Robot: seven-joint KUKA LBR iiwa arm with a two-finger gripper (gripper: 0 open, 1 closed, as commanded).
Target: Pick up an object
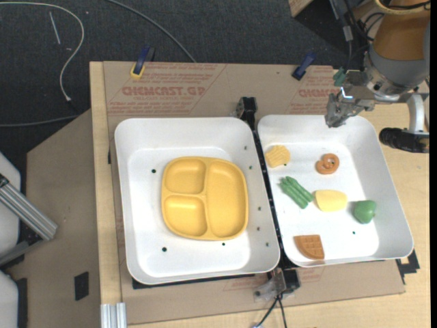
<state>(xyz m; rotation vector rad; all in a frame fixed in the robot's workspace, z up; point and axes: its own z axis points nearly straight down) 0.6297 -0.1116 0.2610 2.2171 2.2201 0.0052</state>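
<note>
The grey arm with its orange band comes in from the upper right and bends down toward the back rim of the right bin (392,203), its gripper (336,118) hanging over that bin's far left corner; nothing sits between the fingers, and whether they are spread or closed cannot be told from this angle. Six small items lie in the right bin, one of each: a pale ridged yellow piece (277,156) near the left wall, an orange ring (328,164) to its right, a green bean pod (295,191) whose long axis runs from upper left to lower right, a yellow lemon-like lump (330,200) just beside the pod's lower end with its long axis lying left to right, a round green piece (364,211) further right, and a brown waffle-like wedge (310,246) near the front rim. The left bin (136,183) holds one yellow divided plate (204,198) with three compartments.
</note>
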